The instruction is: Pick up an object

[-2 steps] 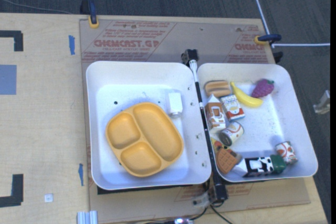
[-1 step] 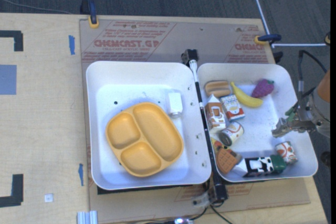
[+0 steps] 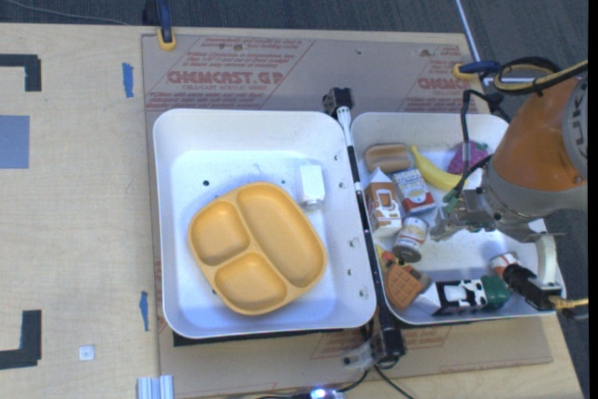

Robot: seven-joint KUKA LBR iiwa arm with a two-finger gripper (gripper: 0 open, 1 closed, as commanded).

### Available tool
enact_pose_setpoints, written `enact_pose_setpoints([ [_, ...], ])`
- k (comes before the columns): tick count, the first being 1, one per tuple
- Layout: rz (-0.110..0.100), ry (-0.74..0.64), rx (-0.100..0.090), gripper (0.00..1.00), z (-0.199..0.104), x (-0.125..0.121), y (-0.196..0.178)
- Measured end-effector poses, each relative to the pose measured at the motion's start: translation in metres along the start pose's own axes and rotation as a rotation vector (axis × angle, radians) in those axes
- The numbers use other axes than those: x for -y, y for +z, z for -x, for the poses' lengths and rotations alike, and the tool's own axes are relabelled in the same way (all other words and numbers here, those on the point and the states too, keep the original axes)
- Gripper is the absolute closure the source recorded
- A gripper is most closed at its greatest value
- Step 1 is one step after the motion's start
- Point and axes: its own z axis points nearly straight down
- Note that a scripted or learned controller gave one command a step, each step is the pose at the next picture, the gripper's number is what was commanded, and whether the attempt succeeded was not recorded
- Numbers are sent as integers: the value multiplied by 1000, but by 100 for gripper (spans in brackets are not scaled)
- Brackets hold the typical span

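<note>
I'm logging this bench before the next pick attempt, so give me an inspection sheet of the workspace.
Surface: wooden bench with a cardboard sheet under two white bins.
Job's things: right bin holds a banana, can, waffle, hot dog and small cartons.
Clutter: left bin holds a yellow divided plate and a small white block.
Grippers: pincer low over the right bin, finger state unclear.
Cables: black cables by the arm; white cord on the floor.
Surroundings: grey carpet, blue tape marks.
</note>
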Motion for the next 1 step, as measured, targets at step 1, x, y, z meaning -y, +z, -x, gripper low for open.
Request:
enact_pose_setpoints([
  [1,4,2,3,100,73,-7,-51],
])
